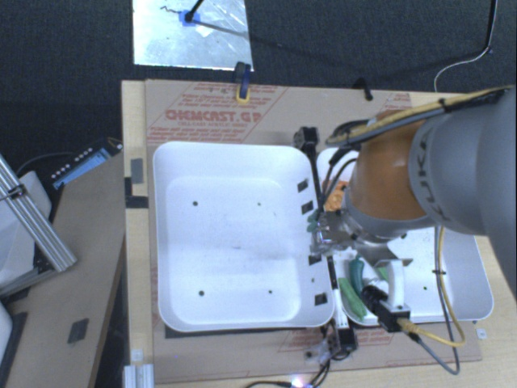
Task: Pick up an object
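The grey arm with the orange band (436,168) is seen reaching in from the right of the frame, bent steeply down over the right-hand shallow white bin (468,285), most of which is covered by it. The two-finger gripper (365,272) is set low in that bin's lower left corner, right of centre and low in the frame. The posture is judged to be that of a descent onto a pick. Whether the gripper is open or closed cannot be told, since it is masked by the wrist above it, so nothing can be called held.

Just beside the gripper, toward the bottom of the frame, a long dark-green object (352,293) is seen lying close along the bin's left wall. It is taken as the likely target, though contact cannot be confirmed. Its place against the wall would explain why the wrist is crowded so near the seam between the bins, and a clean grasp there is judged awkward.

Higher up, at the arm's left edge, a small orange thing (338,190) is glimpsed in the same bin, too hidden to name.

The left-hand large white bin (234,233) is placed at the centre of the frame. Both bins are seated on a brown board with red lettering (214,113), pinned at its top edge by a yellow and blue clamp (241,83), presumably so that nothing is shifted by a push.
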